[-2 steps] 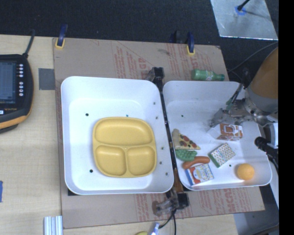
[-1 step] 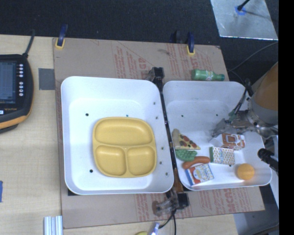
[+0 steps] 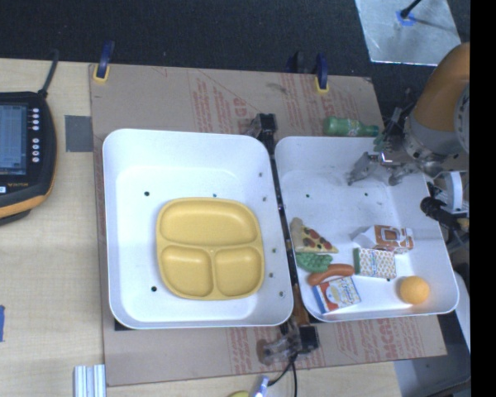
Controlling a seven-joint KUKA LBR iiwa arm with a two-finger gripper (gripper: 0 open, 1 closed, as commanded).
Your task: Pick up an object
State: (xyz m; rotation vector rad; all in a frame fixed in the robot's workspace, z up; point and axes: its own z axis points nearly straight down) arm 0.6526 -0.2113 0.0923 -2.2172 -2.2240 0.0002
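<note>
Your candidate objects sit clustered in the near half of the right bin [image 3: 314, 160]. Pizza slice toy [image 3: 312, 237] lies near the bin's left wall, point aimed right. Just nearer than it, a green leafy piece [image 3: 313, 261], touching or almost touching an orange-red sausage [image 3: 331, 273]. A blue-and-red packet [image 3: 341, 293] lies flat at the near edge, just beside the sausage. Right of these, a green-and-white checkered packet [image 3: 374, 263], and just beyond it a brown-and-white packet [image 3: 393, 237]. An orange ball [image 3: 412, 289] rests in the near right corner, apart from the packets.

Tool [image 3: 379, 165] hangs over the far part of the right bin, well apart from all of the cluster. You can see its fingers [image 3: 360, 172] splayed apart, nothing between them. The arm's orange band [image 3: 441, 85] shows at far right.

Left bin [image 3: 128, 164] carries a yellow divided plate [image 3: 208, 247], one long compartment far, two smaller ones near.

On the counter [image 3: 33, 288]: a green bottle [image 3: 349, 126] lying on its side just beyond the right bin's far wall; a handheld control pendant [image 3: 12, 160] at far left; blue clamps [image 3: 104, 60] pinning the cardboard sheet [image 3: 198, 98] under both bins.
</note>
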